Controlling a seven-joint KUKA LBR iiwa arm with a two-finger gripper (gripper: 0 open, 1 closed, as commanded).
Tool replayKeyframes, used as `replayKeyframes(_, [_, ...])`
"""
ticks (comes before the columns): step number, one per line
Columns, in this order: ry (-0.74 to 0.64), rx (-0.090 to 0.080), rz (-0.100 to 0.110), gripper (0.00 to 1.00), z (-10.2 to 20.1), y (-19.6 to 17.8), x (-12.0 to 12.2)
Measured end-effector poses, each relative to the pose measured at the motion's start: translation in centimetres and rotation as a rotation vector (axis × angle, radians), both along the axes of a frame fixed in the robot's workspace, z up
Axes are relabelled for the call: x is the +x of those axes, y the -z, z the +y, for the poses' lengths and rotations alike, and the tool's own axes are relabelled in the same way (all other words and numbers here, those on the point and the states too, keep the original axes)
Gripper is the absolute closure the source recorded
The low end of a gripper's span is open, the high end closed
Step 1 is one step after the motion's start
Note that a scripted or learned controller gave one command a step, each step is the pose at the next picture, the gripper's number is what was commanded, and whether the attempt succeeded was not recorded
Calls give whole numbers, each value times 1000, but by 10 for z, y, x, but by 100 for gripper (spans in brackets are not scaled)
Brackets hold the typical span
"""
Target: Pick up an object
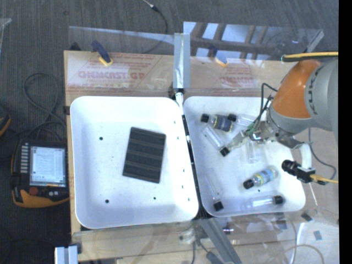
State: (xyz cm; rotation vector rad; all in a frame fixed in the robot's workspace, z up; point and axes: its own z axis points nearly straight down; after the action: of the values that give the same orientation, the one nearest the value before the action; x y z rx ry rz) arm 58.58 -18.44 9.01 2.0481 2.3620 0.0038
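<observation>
The right bin (297,199) holds several clear tubes and small bottles with black caps. A dark-labelled bottle (222,121) lies near its far side. A slanted tube (233,143) lies just left of my gripper (254,136), which hangs low over the bin's middle right. A yellow-and-blue labelled bottle (262,177) lies nearer the front. A clear tube (263,202) rests along the front wall. Another tube (212,194) lies by the left wall. In the left bin (88,202) a black ribbed rectangular pad (144,154) lies flat at the centre.
The grey arm with its orange band (291,95) reaches in over the right bin's right rim. A black knob on a cable (294,168) hangs at that rim. A teach pendant (39,172) lies on the floor, left of the bench.
</observation>
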Motion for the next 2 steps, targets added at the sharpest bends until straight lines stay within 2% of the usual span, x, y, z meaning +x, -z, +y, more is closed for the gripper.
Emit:
replayKeyframes(1, [1, 2, -1, 100, 0, -8, 1])
replayKeyframes(2, [49, 8, 18, 100, 50, -19, 47])
